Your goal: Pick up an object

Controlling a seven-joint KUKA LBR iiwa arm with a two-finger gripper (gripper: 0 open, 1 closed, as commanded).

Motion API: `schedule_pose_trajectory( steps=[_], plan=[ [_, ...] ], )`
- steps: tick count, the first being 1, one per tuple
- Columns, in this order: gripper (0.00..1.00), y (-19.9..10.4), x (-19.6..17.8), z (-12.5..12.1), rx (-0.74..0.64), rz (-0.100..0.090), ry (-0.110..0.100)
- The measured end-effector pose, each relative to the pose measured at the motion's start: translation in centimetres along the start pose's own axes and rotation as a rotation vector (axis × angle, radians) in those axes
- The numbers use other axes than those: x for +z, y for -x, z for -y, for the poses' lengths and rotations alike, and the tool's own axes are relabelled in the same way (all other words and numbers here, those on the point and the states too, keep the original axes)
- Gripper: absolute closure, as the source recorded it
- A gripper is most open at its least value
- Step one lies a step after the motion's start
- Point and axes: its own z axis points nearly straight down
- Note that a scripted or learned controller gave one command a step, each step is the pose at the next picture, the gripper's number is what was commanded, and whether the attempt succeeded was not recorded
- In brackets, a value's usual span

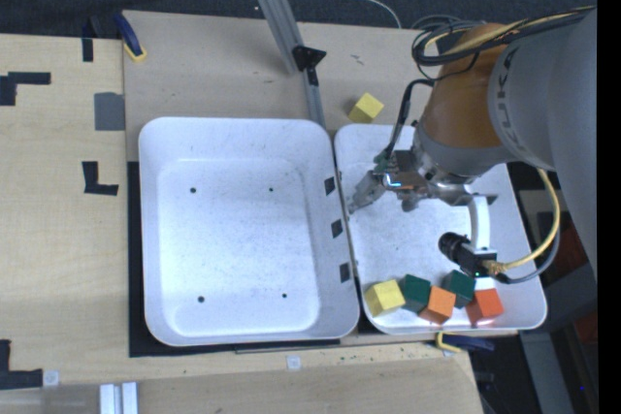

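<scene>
My gripper [376,192] hangs over the left part of the right bin [388,238], its fingers spread and pointing toward the bin's left wall, with nothing between them. Several small blocks lie along that bin's near edge: a yellow block [385,296], a dark green block [416,290], an orange block [440,303], another green block [460,285] and a red-orange block [484,303]. They sit well below and to the right of the fingers. The grey arm with its orange band [466,111] covers the bin's far right.
The left bin [233,228] stands beside the right one, sharing a raised rim. A yellow block [367,107] lies on the bench beyond the bins. A grey metal post [277,0] slants down to the bins' far edge. Cables loop by the wrist.
</scene>
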Motion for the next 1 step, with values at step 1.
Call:
schedule_pose_trajectory(
  steps=[1],
  plan=[
    [0.00, 3.19, -4.04, -12.91, -0.001, 0.000, 0.009]
  ],
)
